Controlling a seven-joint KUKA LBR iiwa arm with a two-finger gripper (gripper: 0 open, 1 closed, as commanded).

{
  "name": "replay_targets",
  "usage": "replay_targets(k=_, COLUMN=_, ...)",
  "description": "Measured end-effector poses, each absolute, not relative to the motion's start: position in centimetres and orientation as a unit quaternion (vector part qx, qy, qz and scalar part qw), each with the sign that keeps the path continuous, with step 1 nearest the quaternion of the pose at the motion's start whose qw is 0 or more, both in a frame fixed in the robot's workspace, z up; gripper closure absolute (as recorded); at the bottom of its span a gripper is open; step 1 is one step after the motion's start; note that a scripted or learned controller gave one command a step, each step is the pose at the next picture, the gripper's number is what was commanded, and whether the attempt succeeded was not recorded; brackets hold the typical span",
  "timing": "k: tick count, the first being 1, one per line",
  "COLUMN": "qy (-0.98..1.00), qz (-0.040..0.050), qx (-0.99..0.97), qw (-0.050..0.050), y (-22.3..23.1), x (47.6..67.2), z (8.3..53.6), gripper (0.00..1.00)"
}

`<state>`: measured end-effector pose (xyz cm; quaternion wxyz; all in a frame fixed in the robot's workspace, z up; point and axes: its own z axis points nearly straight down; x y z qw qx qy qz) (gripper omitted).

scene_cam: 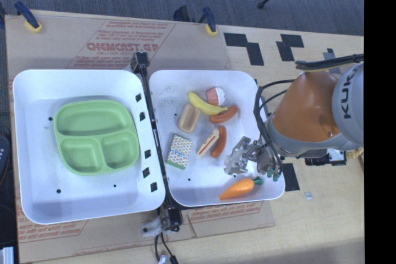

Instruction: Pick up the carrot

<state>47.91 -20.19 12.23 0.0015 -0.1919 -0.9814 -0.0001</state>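
An orange carrot (237, 189) with a small green top lies in the near right corner of the right bin (162, 133), close to its front rim. My gripper (239, 157) hangs just above and behind the carrot, over the right part of that bin. The arm's orange band and grey wrist reach in from the right behind it. Nothing is visibly between the carrot and the gripper, and the two are a short gap apart.
The right bin also holds a banana (205, 104), two sausages (224, 114), a hot dog (208, 142), a bread roll (188, 118), a red-and-white piece (215, 95) and a patterned card (179, 152). A green compartment tray (96, 136) sits in the left bin (25, 133).
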Motion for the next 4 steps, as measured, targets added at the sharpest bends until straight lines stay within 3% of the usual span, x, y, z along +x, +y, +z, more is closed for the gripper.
replay_targets(k=1, qy=-0.999, qz=0.0005, qx=-0.036, qw=-0.001, y=-21.1, x=47.7, z=16.0, gripper=1.00)
replay_targets(k=2, qy=-0.999, qz=0.0004, qx=-0.037, qw=-0.001, y=-21.1, x=47.7, z=16.0, gripper=0.00)
replay_targets(k=3, qy=-0.998, qz=-0.0008, qx=0.056, qw=-0.003, y=-20.9, x=48.1, z=9.8, gripper=0.00)
replay_targets(k=4, qy=-1.000, qz=0.0004, qx=-0.015, qw=-0.001, y=-21.1, x=51.9, z=18.7, gripper=0.00)
